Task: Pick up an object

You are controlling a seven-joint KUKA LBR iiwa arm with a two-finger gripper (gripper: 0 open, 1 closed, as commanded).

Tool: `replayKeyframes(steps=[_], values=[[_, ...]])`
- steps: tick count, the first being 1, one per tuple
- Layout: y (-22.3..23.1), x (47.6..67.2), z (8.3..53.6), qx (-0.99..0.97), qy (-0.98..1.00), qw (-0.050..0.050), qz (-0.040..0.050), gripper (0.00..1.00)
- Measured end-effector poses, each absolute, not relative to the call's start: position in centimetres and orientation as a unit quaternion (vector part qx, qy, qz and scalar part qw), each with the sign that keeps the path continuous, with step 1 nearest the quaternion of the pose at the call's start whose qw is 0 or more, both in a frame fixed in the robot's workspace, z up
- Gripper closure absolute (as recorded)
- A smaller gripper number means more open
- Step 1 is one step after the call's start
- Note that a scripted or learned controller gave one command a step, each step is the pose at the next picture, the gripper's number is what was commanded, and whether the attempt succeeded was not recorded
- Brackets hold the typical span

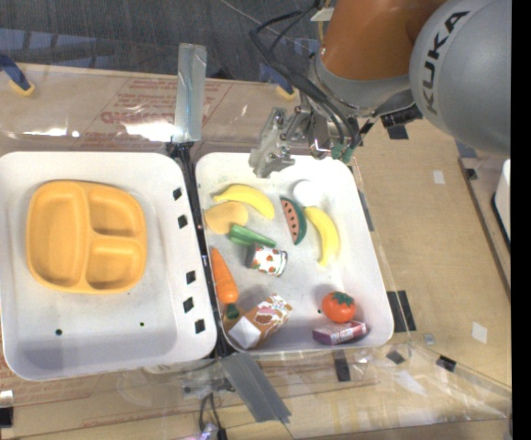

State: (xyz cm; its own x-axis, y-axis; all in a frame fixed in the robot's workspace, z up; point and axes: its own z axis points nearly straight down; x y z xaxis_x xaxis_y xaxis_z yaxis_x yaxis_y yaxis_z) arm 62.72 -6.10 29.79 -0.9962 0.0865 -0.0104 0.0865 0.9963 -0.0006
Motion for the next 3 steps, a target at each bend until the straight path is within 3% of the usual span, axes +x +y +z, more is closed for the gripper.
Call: replayKeyframes(steps=[1,2,3], values=[[-15.3,63.3,9.0,0.075,0.997,-0.001,-0.0004,1.0],[-15.2,63.4,9.2,0.074,0.997,0.001,-0.0002,0.0],[-10.8,64.3,9.2,0.099,0.995,-0.01,-0.0064,0.0]])
